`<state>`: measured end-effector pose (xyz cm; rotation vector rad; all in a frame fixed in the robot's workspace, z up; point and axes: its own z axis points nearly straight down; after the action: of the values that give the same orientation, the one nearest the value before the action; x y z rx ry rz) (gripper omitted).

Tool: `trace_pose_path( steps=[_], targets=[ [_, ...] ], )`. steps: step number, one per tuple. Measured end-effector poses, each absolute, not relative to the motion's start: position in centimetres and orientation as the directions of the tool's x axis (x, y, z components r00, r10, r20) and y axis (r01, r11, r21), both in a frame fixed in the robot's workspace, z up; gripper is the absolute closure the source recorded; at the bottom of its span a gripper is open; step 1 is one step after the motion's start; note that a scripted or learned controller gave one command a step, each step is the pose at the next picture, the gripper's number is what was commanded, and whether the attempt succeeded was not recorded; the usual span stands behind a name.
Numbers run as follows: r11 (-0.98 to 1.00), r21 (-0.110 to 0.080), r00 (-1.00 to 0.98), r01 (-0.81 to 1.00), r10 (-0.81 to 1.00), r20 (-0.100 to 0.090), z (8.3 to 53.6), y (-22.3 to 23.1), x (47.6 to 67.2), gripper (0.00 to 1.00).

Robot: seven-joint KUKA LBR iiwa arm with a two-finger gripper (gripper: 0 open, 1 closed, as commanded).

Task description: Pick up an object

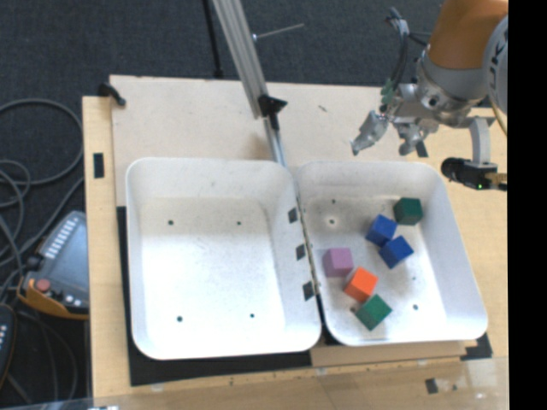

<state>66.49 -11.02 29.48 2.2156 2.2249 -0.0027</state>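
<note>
Spread apart with nothing between them, the jaws of the gripper (389, 139) hang above the far rim of the right bin (453, 254). Inside that bin lie six blocks: a dark green block (408, 210) near the far wall, two blue blocks (381, 229) (397, 250) touching, then a purple block (338, 261), an orange block (361, 283) and a green block (373, 312). The left bin (137, 229) sits just beside it.
</note>
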Motion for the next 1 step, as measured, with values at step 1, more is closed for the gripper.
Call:
trace_pose_path(
  steps=[1],
  targets=[
    [-0.001,-0.008,0.001,1.000,1.000,0.000,16.00,-9.54,63.04,0.00]
  ],
)
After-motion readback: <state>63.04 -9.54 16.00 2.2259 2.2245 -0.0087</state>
